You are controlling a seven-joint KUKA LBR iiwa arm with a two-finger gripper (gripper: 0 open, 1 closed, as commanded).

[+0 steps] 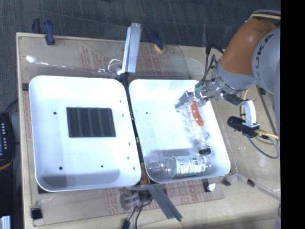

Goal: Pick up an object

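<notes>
Two shallow white bins side by side on the worktop [248, 161], left bin [47, 128] and right bin [157, 123], meeting along a dark seam. Inside the left bin, towards its far half, a dark ribbed rectangular panel [90, 122] lying flat.

Inside the right bin, two clear plastic bottles. Nearer the right wall, a clear bottle [198, 130] lying roughly far-to-near, with an orange piece [196, 113] showing through its far half and a black cap [205, 150] at its near end. Along the near wall, a labelled bottle [178, 166] on its side, running left to right, just beside the black cap but whether touching it, hard to say.

Reaching in from the right, the grey arm [267, 61] with its orange band [240, 44], bent down over the far right corner of the right bin. At its tip, the claw [196, 93], right at the far end of the clear bottle. Claw too small and cluttered to read: cannot tell whether wide, narrow or gripping the bottle.

Beyond the bins, an upright metal bar [132, 46] above the seam, and a blue clamp [48, 31] at the far left edge of the worktop.
</notes>
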